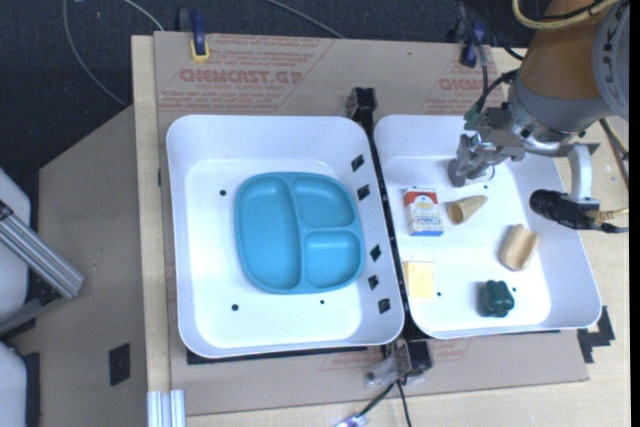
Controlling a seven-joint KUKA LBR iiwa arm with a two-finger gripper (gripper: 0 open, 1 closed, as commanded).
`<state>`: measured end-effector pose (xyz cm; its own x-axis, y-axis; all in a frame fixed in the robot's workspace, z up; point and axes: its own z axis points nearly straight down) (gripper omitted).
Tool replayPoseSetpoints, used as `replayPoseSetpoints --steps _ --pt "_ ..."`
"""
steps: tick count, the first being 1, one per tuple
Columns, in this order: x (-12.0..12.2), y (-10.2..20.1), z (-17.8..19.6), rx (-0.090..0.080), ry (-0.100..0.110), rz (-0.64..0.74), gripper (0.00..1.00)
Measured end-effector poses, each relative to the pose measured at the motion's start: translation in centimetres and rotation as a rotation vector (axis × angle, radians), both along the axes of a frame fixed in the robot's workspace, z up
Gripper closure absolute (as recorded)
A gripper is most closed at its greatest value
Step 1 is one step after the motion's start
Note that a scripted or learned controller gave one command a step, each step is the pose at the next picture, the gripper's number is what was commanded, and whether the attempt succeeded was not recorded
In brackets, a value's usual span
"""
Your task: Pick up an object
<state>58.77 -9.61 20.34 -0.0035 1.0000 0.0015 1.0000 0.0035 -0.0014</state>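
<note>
Two white bins sit side by side on the counter point(150, 215) from where I watch. My left bin point(185, 245) holds a blue divided plate point(298, 232) with three compartments, lying flat near its middle. My right bin point(560, 305) carries the loose pieces: a small red-and-white carton point(424, 212) close to the divider between the bins, a pale yellow flat piece point(419, 278) just below it, a tan cone-shaped item point(466, 208) right beside the carton, a beige cylinder that may be a cork or a bread roll point(518, 247) toward the far side, and a dark green lumpy object point(495, 299) near the front edge.

My arm point(575, 45) comes in from the right, orange band above the grey wrist. Its gripper point(470, 165) hangs over the upper part of the right bin, near the tan cone and just above it in the view, and apart from the carton. I see nothing between the fingers; at this slant I cannot tell whether they are spread or closed.

All five small pieces lie on the bin floor, well apart from each other except the cone and carton, which sit near one another. A black bracket point(362, 102) marks the top of the divider.
</note>
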Motion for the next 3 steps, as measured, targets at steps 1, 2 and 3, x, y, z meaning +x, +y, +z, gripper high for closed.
replayPoseSetpoints --steps 1,2,3 --pt "0.4 5.8 -0.3 0.001 0.000 0.003 1.00" --pt "1.7 10.2 0.1 0.000 -0.003 0.002 1.00" --pt "2.7 15.1 0.2 0.001 -0.003 0.002 1.00"
